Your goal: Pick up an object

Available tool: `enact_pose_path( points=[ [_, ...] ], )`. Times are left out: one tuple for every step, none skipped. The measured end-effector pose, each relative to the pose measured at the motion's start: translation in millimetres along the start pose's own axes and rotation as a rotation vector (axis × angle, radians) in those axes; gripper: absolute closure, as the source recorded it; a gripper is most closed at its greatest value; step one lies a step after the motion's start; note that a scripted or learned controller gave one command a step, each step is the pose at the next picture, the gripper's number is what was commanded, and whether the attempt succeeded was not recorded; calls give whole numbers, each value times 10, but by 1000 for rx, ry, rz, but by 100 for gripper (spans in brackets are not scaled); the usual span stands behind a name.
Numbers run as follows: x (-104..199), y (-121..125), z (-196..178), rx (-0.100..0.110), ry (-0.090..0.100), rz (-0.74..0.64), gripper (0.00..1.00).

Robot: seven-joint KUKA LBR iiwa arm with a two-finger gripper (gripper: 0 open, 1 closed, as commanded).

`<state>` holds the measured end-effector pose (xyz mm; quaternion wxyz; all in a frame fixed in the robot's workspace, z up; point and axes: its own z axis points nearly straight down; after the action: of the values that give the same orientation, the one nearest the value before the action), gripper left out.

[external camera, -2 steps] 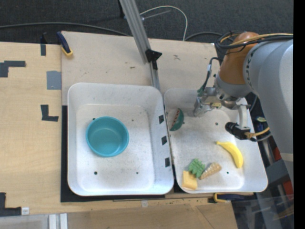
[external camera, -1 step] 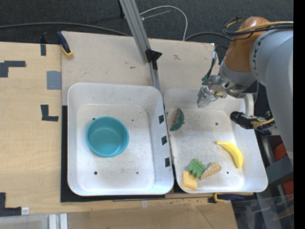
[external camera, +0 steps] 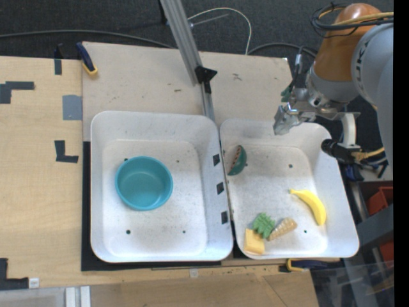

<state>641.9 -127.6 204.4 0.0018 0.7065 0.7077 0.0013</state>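
Over the far edge of the right bin [external camera: 332,171] hangs the gripper [external camera: 283,128], at the end of the grey arm [external camera: 364,50] that comes in from the right with its orange band [external camera: 342,37] above the wrist. How far the gripper is open I cannot tell at this size and angle; nothing shows in its hold. It stands apart from every item below.

The right bin holds five things. A green and brown slice [external camera: 237,160] lies near the bin's left wall, towards the far side. A banana [external camera: 310,205] lies towards the right wall, well apart from the slice. At the near edge sit a green toy [external camera: 262,224], a tan cone [external camera: 282,228] just beside it on the right, and a yellow block [external camera: 254,242] touching the near left corner area, just below the green toy.

In the left bin [external camera: 102,171] a teal bowl [external camera: 144,183] stands upright, left of centre.

A metal pole [external camera: 182,31] slants down from the top to the gap between the bins. A clamp [external camera: 86,59] with a yellow tip grips the board's far left corner
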Motion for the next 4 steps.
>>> enact_pose_path(
  points=[
    [2,15,-535,-1,0,0,100],
    [564,8,-381,6,1,-4,100],
    [1006,-7,-374,7,2,-4,100],
    [1515,14,-248,8,1,-4,100]
  ],
)
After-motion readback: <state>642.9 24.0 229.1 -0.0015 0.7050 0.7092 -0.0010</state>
